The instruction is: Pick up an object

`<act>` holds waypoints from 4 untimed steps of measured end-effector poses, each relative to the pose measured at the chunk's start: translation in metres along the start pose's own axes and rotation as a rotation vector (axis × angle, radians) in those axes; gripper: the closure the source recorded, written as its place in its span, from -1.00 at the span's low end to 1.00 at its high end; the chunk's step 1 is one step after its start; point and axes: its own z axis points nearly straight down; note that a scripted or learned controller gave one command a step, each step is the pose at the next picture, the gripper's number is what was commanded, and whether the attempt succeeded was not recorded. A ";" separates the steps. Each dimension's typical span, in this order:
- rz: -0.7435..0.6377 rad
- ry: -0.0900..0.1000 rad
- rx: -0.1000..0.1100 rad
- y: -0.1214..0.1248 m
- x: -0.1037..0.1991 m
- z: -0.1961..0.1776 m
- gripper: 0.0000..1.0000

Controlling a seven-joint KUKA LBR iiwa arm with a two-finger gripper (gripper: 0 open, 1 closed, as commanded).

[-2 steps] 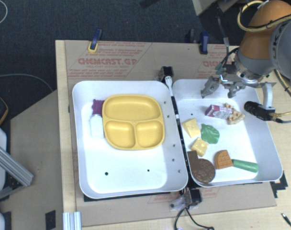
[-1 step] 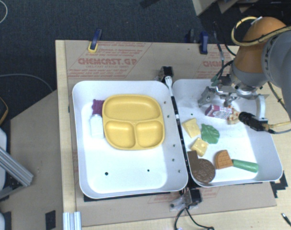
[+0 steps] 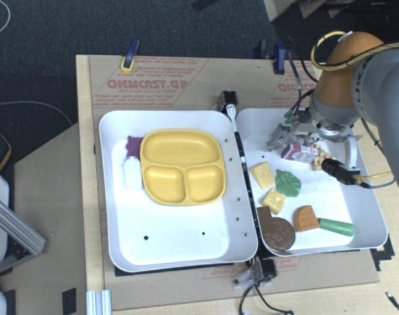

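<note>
My gripper (image 3: 303, 138) is low in the far part of the right bin (image 3: 367, 205), right above a pink and white packet (image 3: 302, 153) that lies against the bin floor. The wrist hides how the gripper and the packet meet. In front of it lie two yellow cheese-like blocks (image 3: 262, 174) (image 3: 273, 201), a green leaf-shaped piece (image 3: 289, 183), a brown toast piece (image 3: 305, 218), a green cylinder (image 3: 336, 226) and a round dark brown cookie (image 3: 278, 233).
The left bin (image 3: 173, 241) holds a yellow divided plate (image 3: 183, 165), with a purple thing (image 3: 134, 146) and a white thing (image 3: 131, 173) at its left side. The bins' rims meet between the two loads. The arm (image 3: 357, 77) comes in from the right.
</note>
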 end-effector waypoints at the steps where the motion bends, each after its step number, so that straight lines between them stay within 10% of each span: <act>1: 0.000 0.000 -0.005 0.001 0.000 -0.013 1.00; 4: 0.000 -0.002 -0.011 0.010 0.008 -0.144 1.00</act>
